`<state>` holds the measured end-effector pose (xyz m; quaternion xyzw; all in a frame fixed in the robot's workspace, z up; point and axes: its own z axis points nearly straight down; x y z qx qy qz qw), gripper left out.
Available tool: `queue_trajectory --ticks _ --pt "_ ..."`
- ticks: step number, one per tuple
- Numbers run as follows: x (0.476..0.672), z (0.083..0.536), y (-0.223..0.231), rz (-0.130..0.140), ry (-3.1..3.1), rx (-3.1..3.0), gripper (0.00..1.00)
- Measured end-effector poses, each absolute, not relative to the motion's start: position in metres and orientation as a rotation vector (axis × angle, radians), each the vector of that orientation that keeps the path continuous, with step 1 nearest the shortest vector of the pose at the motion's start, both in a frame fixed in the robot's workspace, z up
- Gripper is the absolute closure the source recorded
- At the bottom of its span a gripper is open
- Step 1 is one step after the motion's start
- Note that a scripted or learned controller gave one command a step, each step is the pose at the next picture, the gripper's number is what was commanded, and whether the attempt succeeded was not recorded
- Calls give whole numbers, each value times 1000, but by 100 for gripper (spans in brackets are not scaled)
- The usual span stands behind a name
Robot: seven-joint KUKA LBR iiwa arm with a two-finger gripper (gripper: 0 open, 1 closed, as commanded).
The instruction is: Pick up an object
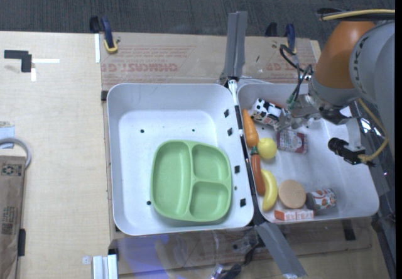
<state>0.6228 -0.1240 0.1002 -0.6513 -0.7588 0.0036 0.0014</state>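
Gripper (294, 119) low in the right bin (361, 205), above a red-and-white packet (293, 141) beside a toy cow (266, 110); finger opening cannot be told. Left bin (125, 146) holds a green divided plate (191, 180).

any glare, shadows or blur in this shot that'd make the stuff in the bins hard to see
Camera view: lighting is even and soft, with only faint shadows under the green plate in the left bin; a bluish-white glare patch sits on the bench edge below that bin; the small items around the hand in the right bin look slightly soft, so the package labels are unreadable.
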Motion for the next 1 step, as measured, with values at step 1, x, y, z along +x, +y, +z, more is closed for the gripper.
queue_trajectory --ticks 1 --pt "560 193 -77 2 -2505 -1895 100"
